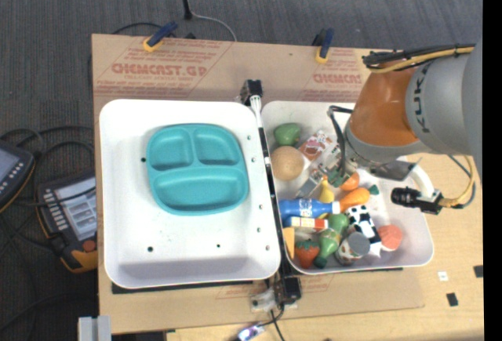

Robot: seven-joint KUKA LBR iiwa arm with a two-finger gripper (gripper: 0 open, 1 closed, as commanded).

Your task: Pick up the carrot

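Note:
The carrot [355,197] is a small orange piece with a green tip. It lies in the right white bin [420,241], among the heap of toy food. My gripper [336,172] hangs low over the middle of that bin, under the arm's orange band [380,108]. It is just up and left of the carrot and close to it. Another orange bit [350,181] shows right beside the gripper; I cannot tell whether it belongs to the carrot. The wrist hides what lies behind it in the bin.
The left white bin [125,245] holds a teal divided plate [198,168]. Around the carrot lie a green pepper [287,132], a tan egg-like ball [287,162], a blue bottle [307,208], a black-and-white toy [359,215] and a red piece [390,237]. A black cable plug [412,197] hangs at the right.

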